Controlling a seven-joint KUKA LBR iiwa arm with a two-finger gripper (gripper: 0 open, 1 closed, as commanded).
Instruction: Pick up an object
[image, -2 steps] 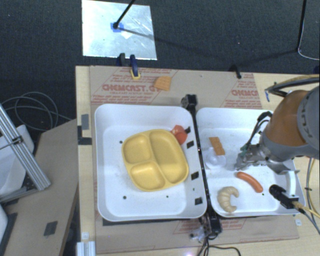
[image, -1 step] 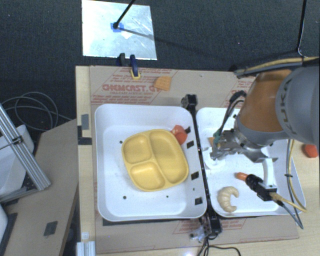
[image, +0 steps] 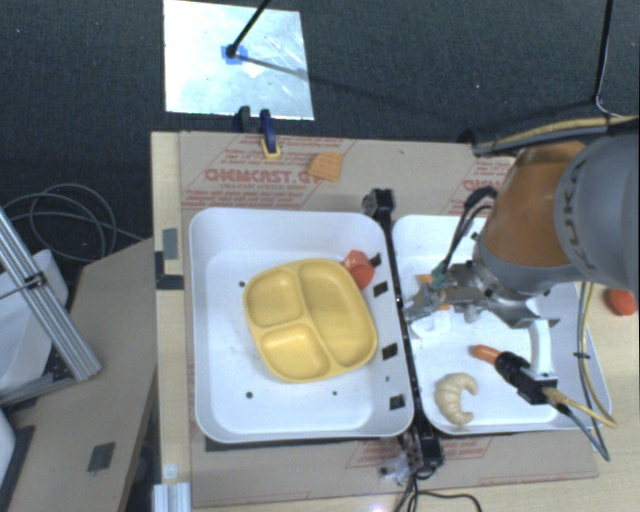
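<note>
Arm (image: 560, 215): grey with an orange band, reaching in from the right over the far part of the right bin.
Gripper (image: 432, 298): low over the right bin's left side, close to the divider between the bins; whether the fingers are spread or closed cannot be told.
Left bin (image: 215, 330): white, shallow, bearing a yellow tray and a red piece.
Tray (image: 310, 320): yellow, three compartments, tilted, near the bin's middle.
Red piece (image: 359, 268): small, orange-red, just beside the tray's far right corner.
Right bin (image: 425, 240): white, partly covered by the arm.
Croissant (image: 456, 396): pale, curved, lying in the near part of the right bin, apart from the gripper.
Orange piece (image: 485, 352): small, elongated, in the right bin, right of the gripper and beyond the croissant.
Bench (image: 250, 170): brown board with red lettering under both bins.
</note>
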